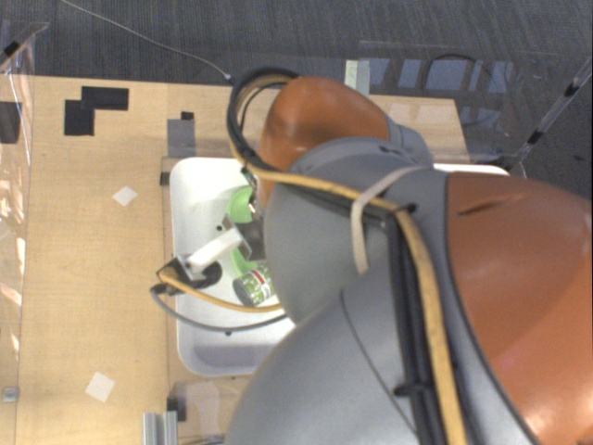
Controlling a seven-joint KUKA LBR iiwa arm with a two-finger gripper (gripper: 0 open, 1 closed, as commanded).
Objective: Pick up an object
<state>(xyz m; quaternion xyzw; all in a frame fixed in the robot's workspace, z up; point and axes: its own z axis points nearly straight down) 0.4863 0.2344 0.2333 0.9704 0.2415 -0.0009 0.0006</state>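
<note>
The grey arm (389, 276) takes up most of what I can see from here. It comes in from the right, and its orange band (315, 119) is hunched over the bench (93, 276). It covers a good half of the left-hand white bin (190, 193). Past the arm's upper edge a thin white strip shows, which I take to be the rim of the other bin (473, 166).

The gripper (252, 237) is down inside the left bin, tucked under the wrist. Whether it is open or closed I cannot tell, and nothing shows as held.

Two things lie right by it. A green and white item with a dark end (253, 286) is just below the gripper on the bin floor, towards the near wall. It looks like a small packet or bottle. The arm hides its right part, so I can't be sure of its long axis, though it seems to slant down and to the right. A small bright green piece (242, 204) sits just above the gripper, towards the far wall.

The gripper stands between the two, so my guess is that a pick would take only a short shift either way. The rest of the bin floor to the left is bare white.

Out on the bench there is a black L-shaped mark (93, 108) and a little white square (125, 195).
</note>
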